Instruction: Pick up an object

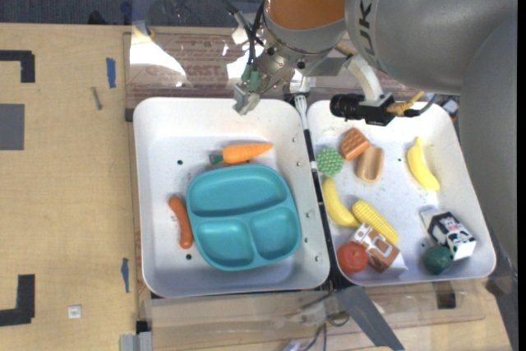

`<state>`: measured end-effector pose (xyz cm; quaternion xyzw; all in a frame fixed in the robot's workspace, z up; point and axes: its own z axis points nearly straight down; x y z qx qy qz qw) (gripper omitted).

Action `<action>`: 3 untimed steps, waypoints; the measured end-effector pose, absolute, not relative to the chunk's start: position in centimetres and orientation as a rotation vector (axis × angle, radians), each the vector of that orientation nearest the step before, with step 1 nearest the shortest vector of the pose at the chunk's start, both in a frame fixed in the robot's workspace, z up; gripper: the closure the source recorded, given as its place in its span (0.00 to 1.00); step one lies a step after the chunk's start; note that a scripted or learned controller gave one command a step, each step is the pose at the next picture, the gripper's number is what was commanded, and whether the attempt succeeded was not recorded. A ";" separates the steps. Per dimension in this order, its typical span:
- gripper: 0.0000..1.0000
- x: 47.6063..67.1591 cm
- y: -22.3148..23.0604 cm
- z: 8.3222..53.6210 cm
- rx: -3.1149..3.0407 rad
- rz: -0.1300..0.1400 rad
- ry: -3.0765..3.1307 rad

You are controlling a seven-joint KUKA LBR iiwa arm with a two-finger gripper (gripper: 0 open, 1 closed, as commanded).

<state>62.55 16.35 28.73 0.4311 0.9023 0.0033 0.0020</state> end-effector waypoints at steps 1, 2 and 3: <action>1.00 60.6 3.1 34.6 1.069 0.003 2.943; 1.00 64.6 8.3 24.8 1.190 -0.004 2.915; 1.00 64.0 16.6 22.7 1.169 0.002 2.918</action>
